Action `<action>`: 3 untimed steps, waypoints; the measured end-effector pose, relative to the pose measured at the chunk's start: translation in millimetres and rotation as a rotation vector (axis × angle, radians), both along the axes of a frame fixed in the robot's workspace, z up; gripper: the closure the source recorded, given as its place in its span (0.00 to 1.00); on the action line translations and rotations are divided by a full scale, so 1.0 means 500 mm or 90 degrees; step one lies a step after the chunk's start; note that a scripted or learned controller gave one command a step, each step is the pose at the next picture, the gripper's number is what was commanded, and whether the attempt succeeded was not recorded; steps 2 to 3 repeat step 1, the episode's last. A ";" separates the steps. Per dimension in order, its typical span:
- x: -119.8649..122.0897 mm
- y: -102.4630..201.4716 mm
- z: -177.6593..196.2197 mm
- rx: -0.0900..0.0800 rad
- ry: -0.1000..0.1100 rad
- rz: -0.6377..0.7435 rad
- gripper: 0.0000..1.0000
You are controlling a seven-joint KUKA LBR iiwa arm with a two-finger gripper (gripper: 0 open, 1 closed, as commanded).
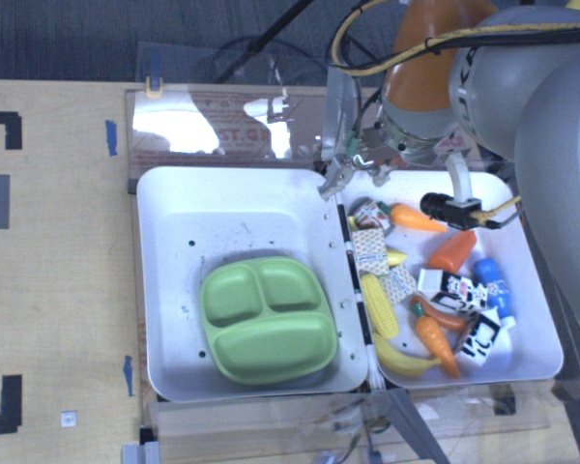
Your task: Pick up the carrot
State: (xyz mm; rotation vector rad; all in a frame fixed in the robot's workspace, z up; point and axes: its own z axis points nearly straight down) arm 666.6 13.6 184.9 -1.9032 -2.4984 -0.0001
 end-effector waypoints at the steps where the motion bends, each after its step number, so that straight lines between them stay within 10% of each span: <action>1: 0.000 0.000 0.001 0.000 0.000 0.000 0.00; 3: 0.000 0.000 0.001 0.000 0.000 0.000 0.00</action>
